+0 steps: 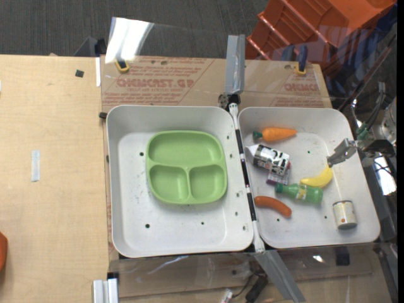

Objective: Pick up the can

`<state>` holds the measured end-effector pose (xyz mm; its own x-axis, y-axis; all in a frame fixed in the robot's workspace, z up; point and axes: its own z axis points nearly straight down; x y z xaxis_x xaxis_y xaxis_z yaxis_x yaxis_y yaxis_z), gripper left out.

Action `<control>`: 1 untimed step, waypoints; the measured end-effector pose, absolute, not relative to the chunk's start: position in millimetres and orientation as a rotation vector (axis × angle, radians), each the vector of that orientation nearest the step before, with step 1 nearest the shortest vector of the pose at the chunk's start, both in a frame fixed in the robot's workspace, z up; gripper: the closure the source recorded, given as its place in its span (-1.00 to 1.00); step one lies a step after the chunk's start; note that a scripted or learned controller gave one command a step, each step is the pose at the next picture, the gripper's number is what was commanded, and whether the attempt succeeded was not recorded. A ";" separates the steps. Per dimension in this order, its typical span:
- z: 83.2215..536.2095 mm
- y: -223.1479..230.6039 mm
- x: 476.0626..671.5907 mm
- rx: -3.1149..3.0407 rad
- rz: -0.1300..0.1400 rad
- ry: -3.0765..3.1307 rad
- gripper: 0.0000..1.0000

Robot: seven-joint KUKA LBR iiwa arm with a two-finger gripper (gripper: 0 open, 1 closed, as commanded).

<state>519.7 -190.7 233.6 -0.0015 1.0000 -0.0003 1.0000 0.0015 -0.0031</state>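
The can (344,214) is a small tan and silver cylinder in the front right corner of the right bin (297,235). It lies apart from the other items. My gripper (342,152) hangs over the right side of that bin, just above the banana (318,178) and well behind the can. Nothing is seen in its grasp.
The right bin also holds a carrot (278,133), a black and white carton (271,158), a green bottle (299,192) and a sausage (273,205). A green divided plate (187,166) lies in the left bin (126,226). Orange crates (322,11) stand at the back right.
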 end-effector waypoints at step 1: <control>119.3 -138.2 595.9 -2.293 0.003 -2.145 -1.00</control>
